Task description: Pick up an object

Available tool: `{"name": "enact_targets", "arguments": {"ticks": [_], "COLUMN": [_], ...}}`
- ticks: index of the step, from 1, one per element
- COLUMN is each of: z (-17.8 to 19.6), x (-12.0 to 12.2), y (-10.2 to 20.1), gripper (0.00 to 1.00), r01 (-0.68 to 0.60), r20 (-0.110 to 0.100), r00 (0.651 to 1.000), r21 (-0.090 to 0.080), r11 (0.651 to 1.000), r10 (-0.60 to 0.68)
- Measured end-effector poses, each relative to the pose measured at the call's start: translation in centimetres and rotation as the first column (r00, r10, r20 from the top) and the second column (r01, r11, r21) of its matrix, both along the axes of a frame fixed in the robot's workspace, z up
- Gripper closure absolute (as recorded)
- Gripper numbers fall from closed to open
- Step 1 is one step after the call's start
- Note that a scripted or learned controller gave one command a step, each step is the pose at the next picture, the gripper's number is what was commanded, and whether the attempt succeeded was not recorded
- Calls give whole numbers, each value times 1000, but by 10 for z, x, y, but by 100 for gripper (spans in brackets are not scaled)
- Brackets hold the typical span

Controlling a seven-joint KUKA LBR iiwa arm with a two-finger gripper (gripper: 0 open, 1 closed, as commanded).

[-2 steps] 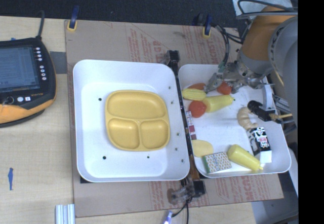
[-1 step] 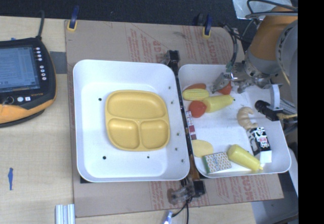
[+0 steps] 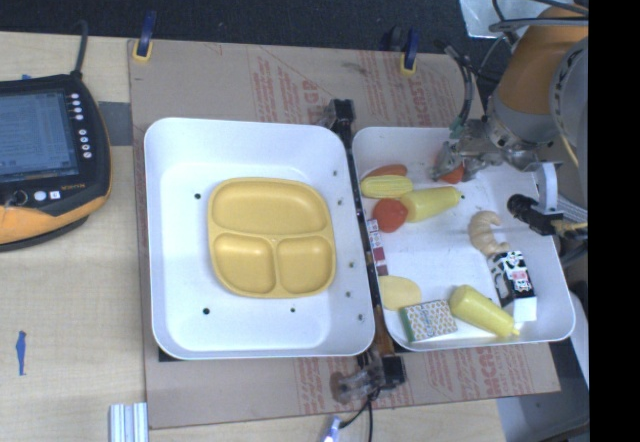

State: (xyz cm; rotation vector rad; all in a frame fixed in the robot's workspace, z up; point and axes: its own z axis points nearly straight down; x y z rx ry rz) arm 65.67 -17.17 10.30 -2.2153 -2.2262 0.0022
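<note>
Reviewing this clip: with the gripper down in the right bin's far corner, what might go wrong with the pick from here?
1. The gripper sits over a small red item close to the right bin's far wall, so it may scrape the wall or just push the item.
2. The corn and the other toys beside it lie crowded together; a sideways move might knock them.

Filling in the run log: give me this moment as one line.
arm: over right white bin | gripper: at small red-orange piece, grasp unclear | yellow divided tray: in left white bin
</note>
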Motion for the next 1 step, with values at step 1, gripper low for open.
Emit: {"name": "enact_targets", "arguments": {"ticks": [1], "z": [90], "x": [-29], "y": [111], "gripper": [100], "r01": [-2], "r20": [-1], "r00": [1000], "r21": [0], "r11": [1000], "r10": [2]}}
